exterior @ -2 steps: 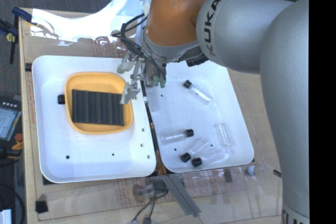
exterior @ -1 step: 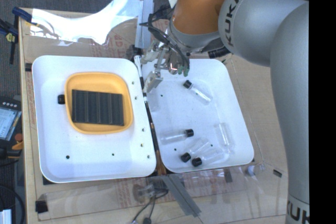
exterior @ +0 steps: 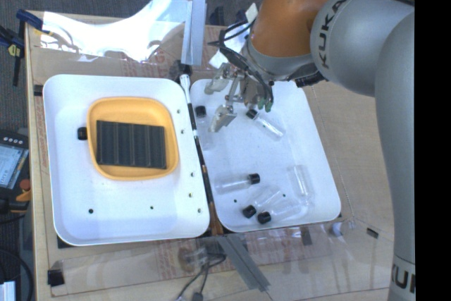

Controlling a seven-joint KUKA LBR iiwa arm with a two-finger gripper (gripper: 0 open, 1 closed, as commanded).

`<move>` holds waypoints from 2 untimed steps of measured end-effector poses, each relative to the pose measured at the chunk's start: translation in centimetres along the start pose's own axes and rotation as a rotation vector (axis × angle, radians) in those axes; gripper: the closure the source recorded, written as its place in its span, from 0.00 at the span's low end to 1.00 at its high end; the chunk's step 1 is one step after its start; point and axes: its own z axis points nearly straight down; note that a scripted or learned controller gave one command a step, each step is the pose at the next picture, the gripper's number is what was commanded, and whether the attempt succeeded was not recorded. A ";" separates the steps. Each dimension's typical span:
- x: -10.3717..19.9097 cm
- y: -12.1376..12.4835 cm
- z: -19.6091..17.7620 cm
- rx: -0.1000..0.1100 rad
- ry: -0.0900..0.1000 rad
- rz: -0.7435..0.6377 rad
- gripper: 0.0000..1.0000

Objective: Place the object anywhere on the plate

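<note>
Yellow plate (exterior: 131, 111) fills the left bin (exterior: 63, 151); clear vials (exterior: 271, 202) litter the right bin (exterior: 313, 151) beneath the open, empty claw (exterior: 224, 96).

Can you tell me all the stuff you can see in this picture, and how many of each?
bins: 2, white, side by side on the bench
plate: 1, yellow with a dark ribbed middle, in the left bin
black bit: 1, black, left bin, beside the plate's left edge
vials: about 6, clear with black caps, scattered in the right bin; exact count hard to tell
foil sheet: 1, silvery, behind the left bin
device: 1, dark with a screen, at the picture's left edge
arm: 1, grey with an orange band, reaching in from the right
pincer: 1, metal, over the back of the right bin
</note>
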 end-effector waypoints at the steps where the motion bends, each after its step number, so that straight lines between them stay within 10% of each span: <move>1: 0.6 4.4 0.1 -0.001 0.003 -0.305 0.00; 2: -1.6 2.1 -2.1 0.000 -0.003 -0.385 0.00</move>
